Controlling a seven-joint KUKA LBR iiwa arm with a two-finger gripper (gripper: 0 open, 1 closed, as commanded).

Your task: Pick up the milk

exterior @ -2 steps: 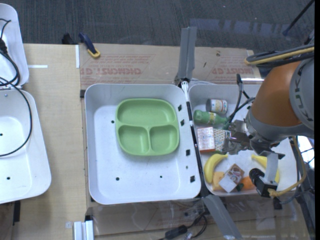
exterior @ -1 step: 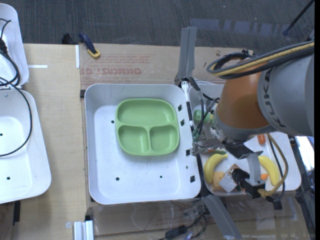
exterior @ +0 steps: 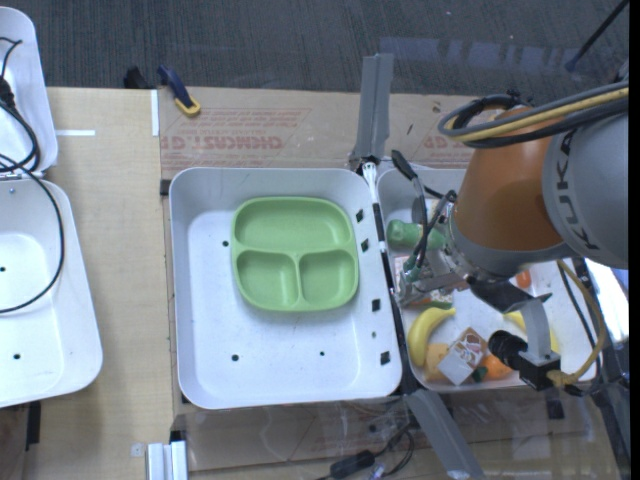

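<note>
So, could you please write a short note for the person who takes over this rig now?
Pincer: low in the right bin, among the items; whether it is open or shut cannot be told.
Milk: probably the small carton near the bin's front edge, beside the banana. It lies apart from the pincer.
Left bin: holds a green tray.
Done: nothing lifted yet.
Left: grasp and lift the carton.

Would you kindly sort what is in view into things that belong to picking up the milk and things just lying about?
Belongs to the job:
milk carton, lying in the right bin
tool, low over that bin

Lying about:
green divided plate in the left bin
banana
green bottle
blue clamp on the bench
</note>
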